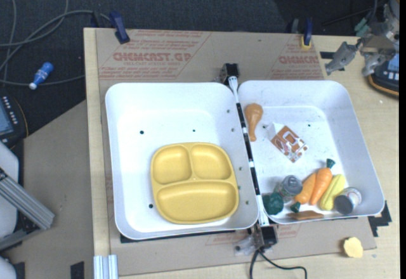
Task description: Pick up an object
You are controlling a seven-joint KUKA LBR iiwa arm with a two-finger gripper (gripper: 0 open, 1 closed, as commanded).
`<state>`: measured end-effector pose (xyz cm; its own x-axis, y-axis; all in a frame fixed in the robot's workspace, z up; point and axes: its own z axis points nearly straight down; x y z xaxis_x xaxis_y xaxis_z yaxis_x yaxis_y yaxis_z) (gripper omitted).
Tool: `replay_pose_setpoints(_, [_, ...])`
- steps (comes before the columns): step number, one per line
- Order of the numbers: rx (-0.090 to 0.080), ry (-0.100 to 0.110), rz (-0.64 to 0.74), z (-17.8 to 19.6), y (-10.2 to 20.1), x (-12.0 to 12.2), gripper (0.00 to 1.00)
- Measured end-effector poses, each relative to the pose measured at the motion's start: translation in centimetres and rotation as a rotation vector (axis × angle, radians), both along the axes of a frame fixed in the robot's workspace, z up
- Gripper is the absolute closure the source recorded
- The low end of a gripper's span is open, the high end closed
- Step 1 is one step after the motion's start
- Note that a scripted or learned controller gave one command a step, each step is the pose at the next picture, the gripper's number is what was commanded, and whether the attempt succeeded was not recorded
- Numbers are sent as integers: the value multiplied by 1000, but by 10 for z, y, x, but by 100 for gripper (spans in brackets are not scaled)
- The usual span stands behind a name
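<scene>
Dark carpet lay behind the bench (70, 163), with loose cables (38, 14) and a small blue bottle (42, 73) on the floor at upper left. On the bench you had a printed cardboard sheet (184, 49), held at its far edge by two blue clamps (118, 26), and on it the two bins, touching along their inner rims.

Your left bin (127, 144) held a yellow tray (193, 182) with three compartments. It sat toward the near rim, so the far half of that floor and a strip along the left wall were bare.

Your right bin (342, 113) held the things to pick. A drumstick (253, 118) lay against the inner rim, with little room on that side. A brown-and-white packet (288, 142) lay alone near the middle, apart from everything else and with bare floor all round it. The rest crowded the near right corner: a carrot (315, 184) touching a yellow piece (333, 190) beside it, a can (347, 200) just by the near rim, a greyish clear item (290, 186) left of the carrot, a dark green piece (274, 203) close to the inner rim, and a thin brown piece (307, 213) along the near wall. The far right part of that floor was bare.

A yellow lump (353, 246) sat on the bench outside the near right corner.

Grey metal parts that looked like the gripper (355, 49) stood beyond the right bin's far corner, well apart from every object; you could not tell whether it was open or closed, and it gripped nothing you could see.
</scene>
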<state>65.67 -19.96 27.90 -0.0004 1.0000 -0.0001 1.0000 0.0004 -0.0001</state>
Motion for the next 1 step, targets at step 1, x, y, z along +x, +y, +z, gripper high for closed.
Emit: replay_pose_setpoints(1, [4,10,4,-203,49,3,0])
